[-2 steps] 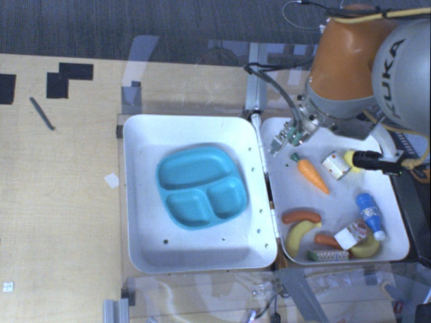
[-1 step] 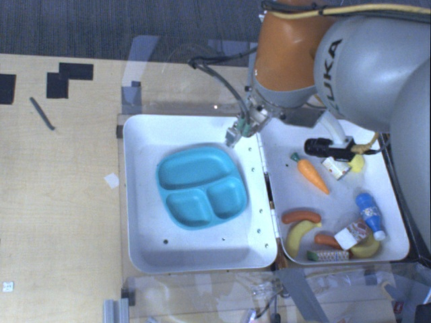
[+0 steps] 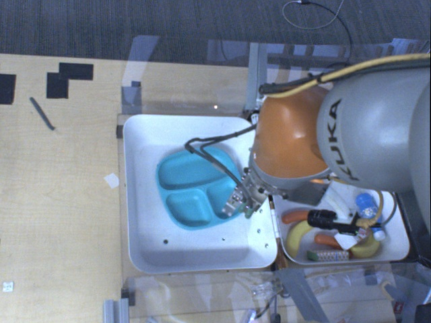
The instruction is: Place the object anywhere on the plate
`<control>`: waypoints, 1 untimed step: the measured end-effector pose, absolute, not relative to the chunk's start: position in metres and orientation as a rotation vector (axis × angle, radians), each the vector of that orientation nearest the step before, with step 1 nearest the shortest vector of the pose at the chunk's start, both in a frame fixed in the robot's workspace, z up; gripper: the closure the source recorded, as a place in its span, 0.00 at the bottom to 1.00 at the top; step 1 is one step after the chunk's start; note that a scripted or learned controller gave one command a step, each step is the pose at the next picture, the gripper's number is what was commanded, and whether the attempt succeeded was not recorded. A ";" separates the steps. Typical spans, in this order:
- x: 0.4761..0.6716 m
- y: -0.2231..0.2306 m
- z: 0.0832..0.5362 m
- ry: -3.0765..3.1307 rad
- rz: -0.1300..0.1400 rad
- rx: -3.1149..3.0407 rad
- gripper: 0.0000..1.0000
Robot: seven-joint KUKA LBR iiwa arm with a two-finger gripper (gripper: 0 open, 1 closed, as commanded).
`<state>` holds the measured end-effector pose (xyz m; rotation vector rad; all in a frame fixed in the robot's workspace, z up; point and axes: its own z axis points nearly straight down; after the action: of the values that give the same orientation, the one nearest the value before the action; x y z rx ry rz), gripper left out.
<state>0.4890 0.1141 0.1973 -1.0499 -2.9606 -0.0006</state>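
A blue divided plate [image 3: 192, 187] lies in the left white bin [image 3: 145, 247], toward its middle and right side. My gripper [image 3: 238, 204] hangs low over the plate's right rim, close to the wall between the two bins. The orange wrist band and the grey arm cover the plate's upper right corner and much of the right bin. I see no object between the gripper and the plate; what the gripper carries, if anything, is hidden at this size.
The right bin [image 3: 404, 244] holds a yellow banana [image 3: 296, 235], an orange-red sausage-shaped piece [image 3: 296, 215], a small red piece [image 3: 328, 241] and a blue and white item [image 3: 366, 204]. The wooden bench [image 3: 60, 207] stretches to the left.
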 end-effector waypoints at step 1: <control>0.627 0.147 0.325 -3.019 -0.005 -0.890 1.00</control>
<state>0.6272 0.1474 0.3247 -0.8896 -3.0192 -0.0050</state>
